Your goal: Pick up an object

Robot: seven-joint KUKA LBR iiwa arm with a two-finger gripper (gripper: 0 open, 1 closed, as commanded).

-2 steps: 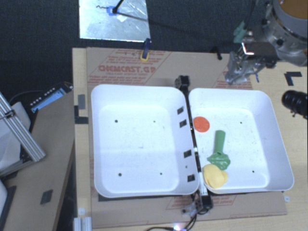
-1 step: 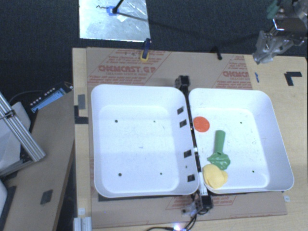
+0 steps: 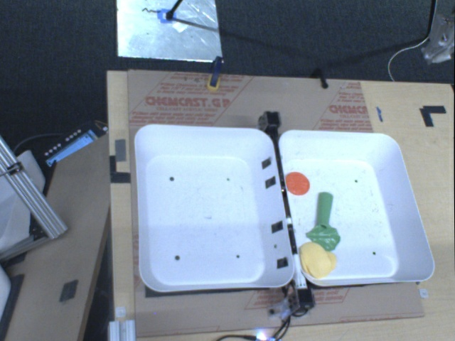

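Right bin (image 3: 398,190) has all the stuff, bunched near its left wall: orange disc (image 3: 297,183) farthest back, green thing (image 3: 323,222) w/ a long stem just nearer, yellow lump (image 3: 317,260) touching it at the near-left corner. Left bin (image 3: 153,190) sits right beside it on the surface (image 3: 398,98). Can't tell the tool's state.

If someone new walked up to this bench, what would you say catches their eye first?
Probably the three coloured things clustered at the left side of the right bin: an orange disc, a green toy below it, and a yellow lump touching the green toy's lower end. Next, the shiny foil sheet on the dark floor beyond the bench.
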